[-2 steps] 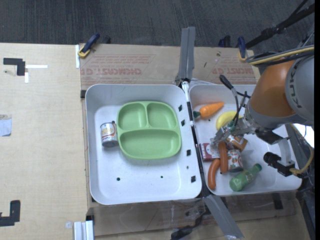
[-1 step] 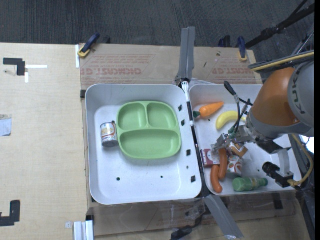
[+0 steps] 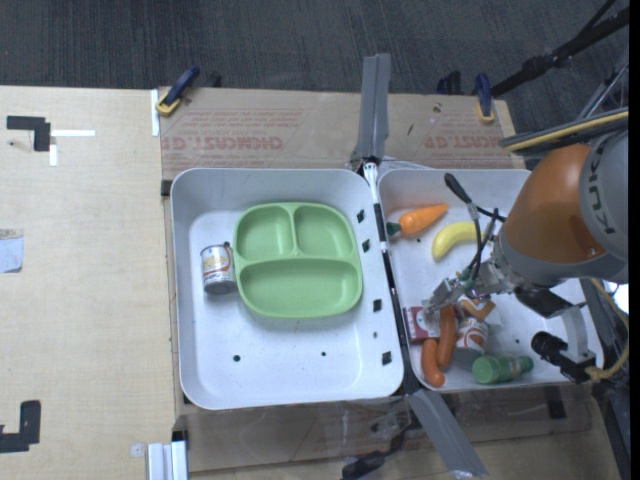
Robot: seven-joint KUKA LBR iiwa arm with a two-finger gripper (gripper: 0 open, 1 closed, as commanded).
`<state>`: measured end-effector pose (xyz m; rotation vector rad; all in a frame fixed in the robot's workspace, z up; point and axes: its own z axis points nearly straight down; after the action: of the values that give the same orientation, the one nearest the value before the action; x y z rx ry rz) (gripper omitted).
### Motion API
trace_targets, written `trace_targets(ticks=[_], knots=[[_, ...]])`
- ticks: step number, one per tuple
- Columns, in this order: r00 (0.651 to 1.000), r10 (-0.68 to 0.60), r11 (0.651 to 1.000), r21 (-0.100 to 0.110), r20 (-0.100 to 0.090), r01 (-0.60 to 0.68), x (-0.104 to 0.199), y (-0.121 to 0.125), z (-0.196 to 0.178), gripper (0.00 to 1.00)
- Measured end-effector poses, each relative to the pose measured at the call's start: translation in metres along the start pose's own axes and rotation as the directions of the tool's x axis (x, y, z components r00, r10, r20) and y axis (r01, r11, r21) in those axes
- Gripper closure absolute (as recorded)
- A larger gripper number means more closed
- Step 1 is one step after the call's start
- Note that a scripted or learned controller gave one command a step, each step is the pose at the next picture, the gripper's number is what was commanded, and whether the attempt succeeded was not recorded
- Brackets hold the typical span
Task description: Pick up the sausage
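Left bin (image 3: 190, 298): smooth green three-compartment plate (image 3: 298, 260), small cylindrical can (image 3: 216, 269) beside its left edge. Right bin (image 3: 425, 180): tapered carrot (image 3: 421, 218), curved banana (image 3: 454, 238), green bottle (image 3: 500, 369); glossy reddish sausage (image 3: 441, 344) near front-left corner, gripper (image 3: 463, 288) just above it, finger state cannot be told

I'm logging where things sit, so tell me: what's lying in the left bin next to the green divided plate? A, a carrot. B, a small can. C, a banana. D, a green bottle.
B: a small can lies just left of the green plate in the left bin.
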<state>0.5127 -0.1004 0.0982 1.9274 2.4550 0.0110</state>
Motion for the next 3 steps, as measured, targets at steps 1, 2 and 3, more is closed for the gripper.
trace_targets(ticks=[1, 2, 3], knots=[[0.994, -0.105, 0.994, -0.005, 0.002, 0.105, 0.003, -0.026, -0.001, 0.00], [0.995, -0.101, 0.995, -0.017, 0.014, 0.101, 0.000, -0.022, -0.011, 1.00], [0.995, -0.101, 0.995, -0.015, 0.012, 0.101, 0.000, -0.022, -0.010, 0.00]])
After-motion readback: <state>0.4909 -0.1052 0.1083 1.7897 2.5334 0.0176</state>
